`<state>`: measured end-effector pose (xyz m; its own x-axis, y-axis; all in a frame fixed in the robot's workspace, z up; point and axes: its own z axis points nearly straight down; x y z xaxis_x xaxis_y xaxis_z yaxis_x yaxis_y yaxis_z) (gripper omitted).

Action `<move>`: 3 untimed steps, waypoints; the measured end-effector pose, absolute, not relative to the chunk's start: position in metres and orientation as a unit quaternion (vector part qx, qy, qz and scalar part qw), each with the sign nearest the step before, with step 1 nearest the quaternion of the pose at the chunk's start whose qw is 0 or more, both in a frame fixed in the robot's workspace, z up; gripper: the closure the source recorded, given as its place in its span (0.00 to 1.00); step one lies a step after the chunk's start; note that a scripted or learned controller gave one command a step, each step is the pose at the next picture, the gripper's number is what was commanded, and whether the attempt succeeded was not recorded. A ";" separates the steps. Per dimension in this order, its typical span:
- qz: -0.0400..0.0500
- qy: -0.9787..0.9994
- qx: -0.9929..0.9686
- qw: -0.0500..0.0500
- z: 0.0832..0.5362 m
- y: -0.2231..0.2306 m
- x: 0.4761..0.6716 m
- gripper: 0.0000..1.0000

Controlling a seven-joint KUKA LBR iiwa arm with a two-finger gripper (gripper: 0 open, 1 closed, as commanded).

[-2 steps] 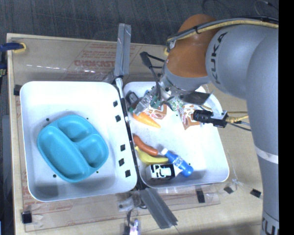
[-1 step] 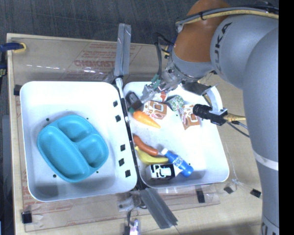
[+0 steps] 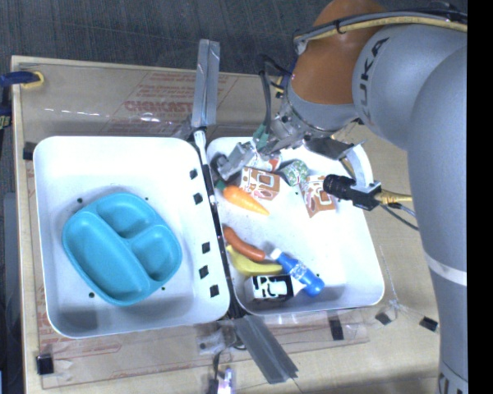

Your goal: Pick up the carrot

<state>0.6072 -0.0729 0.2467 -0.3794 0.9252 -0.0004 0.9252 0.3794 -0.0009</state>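
From my seat at the remote station I see the arm (image 3: pixel 394 64) reaching in from the right, its orange band sitting over the far edge of the right bin (image 3: pixel 363 257). The claw (image 3: pixel 248 156) hangs low over that bin's back left corner, and I cannot tell whether it is open or closed (the wrist and its cabling blur into the clutter beneath it).

The carrot (image 3: pixel 245 199) lies in the right bin, close to the divider between the two bins, tilted with its thicker end toward the divider. It sits just below the claw as the camera sees it, and I see nothing gripping it. Just beside it, toward the back, is a small printed carton (image 3: pixel 263 183), and a second one (image 3: pixel 319 197) lies further right. A green wrapped item (image 3: pixel 296 171) rests between them at the back.

Nearer the front of the same bin, a red-orange sausage-shaped thing (image 3: pixel 244 245) lies against a banana (image 3: pixel 253 263), with a blue bottle (image 3: pixel 300 273) touching the banana's right end. A black-and-white box (image 3: pixel 271 286) sits at the front wall.

The left bin (image 3: pixel 57 158) holds a blue divided tray (image 3: pixel 122 246), set at a slant near its middle (three compartments, as far as I can make out).
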 end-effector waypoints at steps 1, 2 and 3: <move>0.001 -0.887 -0.461 0.002 0.158 -0.109 0.597 0.00; -0.004 -0.893 -0.450 -0.008 0.112 -0.137 0.621 0.00; -0.006 -0.894 -0.447 -0.017 0.108 -0.150 0.602 0.00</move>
